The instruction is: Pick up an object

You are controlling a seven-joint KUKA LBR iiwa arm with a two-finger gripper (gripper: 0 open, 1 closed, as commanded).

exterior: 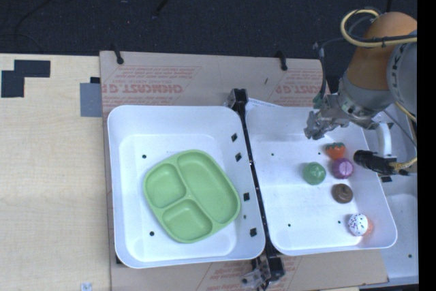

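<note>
The right bin point(286, 228) holds several small items: a green ball-like piece point(314, 173), an orange-red piece with a green top point(335, 150), a purple piece point(342, 168), a brown round piece point(342, 193) and a white speckled ball on something orange point(358, 224). My gripper point(317, 129) hangs over the upper right part of this bin, just up and left of the orange-red piece. Nothing shows between its fingers.
The left bin point(129, 133) carries a green divided plate point(191, 195) with three compartments. A black divider point(248, 174) runs between the two bins. Bare white floor lies in the left half of the right bin.
</note>
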